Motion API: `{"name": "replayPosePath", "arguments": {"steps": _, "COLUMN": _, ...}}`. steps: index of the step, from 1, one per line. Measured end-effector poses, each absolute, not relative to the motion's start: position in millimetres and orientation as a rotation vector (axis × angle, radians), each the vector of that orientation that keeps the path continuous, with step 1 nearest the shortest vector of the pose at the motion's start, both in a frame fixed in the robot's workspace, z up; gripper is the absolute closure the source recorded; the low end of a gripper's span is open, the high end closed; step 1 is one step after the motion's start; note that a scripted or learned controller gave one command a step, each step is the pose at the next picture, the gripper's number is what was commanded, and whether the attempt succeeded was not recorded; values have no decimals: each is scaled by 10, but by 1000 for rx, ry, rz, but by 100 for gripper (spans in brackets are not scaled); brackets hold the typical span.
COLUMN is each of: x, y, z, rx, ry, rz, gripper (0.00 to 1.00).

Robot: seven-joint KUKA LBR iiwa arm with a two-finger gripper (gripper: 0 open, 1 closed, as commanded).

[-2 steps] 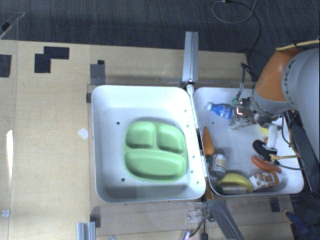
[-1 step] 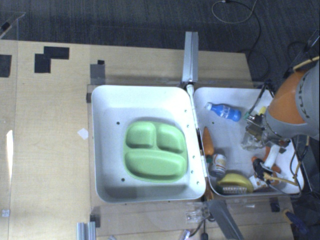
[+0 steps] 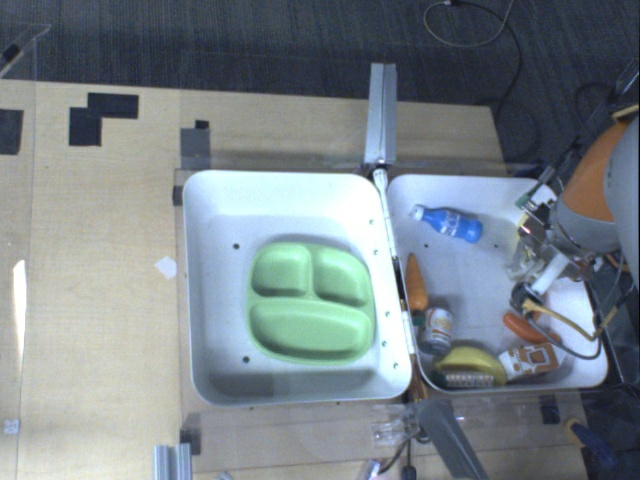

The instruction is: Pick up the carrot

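Partly cropped pincer (image 3: 533,268) near carrot (image 3: 415,284)

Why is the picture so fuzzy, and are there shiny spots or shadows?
In the camera view everything looks soft, so the carrot and blue bottle lack fine detail; the gripper is a blur of parts. A bright glare streak sits on the bench at the left. The green tray casts a soft shadow inside the left bin.

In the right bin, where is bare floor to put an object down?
Bare floor lies in the middle of the right white bin, between the blue plastic bottle, the orange carrot and the gripper. The near edge is crowded: small can, yellow banana.
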State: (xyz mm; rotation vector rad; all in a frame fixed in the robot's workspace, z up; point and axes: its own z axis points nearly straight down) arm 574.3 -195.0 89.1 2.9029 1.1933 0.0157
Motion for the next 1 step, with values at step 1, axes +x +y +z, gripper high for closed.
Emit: {"name": "replayPosePath", "arguments": {"steps": 1, "x": 5762, "y": -1936, "z": 1006, "rx": 2894, "ry": 1208, "rz": 19, "gripper": 100}}
